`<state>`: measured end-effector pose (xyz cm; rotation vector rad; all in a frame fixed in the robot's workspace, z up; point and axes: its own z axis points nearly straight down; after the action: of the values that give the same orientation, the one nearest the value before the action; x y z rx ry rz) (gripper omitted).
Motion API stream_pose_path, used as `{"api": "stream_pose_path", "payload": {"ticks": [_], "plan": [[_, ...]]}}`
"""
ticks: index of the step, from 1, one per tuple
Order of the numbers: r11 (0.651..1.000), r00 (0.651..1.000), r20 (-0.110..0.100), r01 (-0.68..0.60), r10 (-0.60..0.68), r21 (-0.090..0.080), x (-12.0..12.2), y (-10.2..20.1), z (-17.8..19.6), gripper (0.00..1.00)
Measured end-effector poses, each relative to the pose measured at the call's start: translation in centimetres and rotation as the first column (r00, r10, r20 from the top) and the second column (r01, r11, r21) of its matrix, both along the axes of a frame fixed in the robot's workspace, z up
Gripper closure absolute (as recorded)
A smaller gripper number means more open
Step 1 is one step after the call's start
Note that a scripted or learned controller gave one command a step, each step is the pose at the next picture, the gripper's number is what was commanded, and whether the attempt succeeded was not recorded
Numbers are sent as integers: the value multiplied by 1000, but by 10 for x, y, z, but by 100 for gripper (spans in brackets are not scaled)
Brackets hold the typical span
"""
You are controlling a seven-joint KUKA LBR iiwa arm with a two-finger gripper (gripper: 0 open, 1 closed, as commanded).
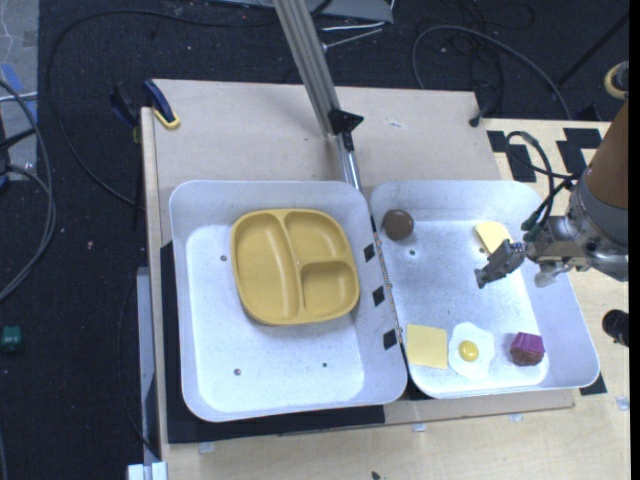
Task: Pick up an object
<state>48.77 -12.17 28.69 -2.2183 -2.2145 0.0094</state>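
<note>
I reached in from the right, my arm [605, 193] low over the right bin [560, 313]. My gripper [497, 265] hung just below the pale yellow piece [491, 236], holding nothing I could see; open or closed, I could not tell.

A grey robot arm [612, 183] reaches in from the right edge of the frame, its orange band partly visible near the top of the limb. The arm narrows into a pale metal wrist [575, 243] carrying cables along its upper side. From the wrist, a dark gripper [496, 265] extends leftward and slightly downward, tilted at a slant. Its two thin black fingers [503, 258] lie close together, pointing toward the lower left; whether they are parted or closed is too small to make out.
</note>
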Motion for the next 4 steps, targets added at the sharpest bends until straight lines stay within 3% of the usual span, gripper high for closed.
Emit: {"api": "stream_pose_path", "payload": {"ticks": [1,3,4], "plan": [[1000,1000,9,-2,2,-1,2,0,4,0],[1000,1000,5,-1,1,0,6,0,-83,0],[1000,1000,4,0,0,1,2,2,-147,0]]}}
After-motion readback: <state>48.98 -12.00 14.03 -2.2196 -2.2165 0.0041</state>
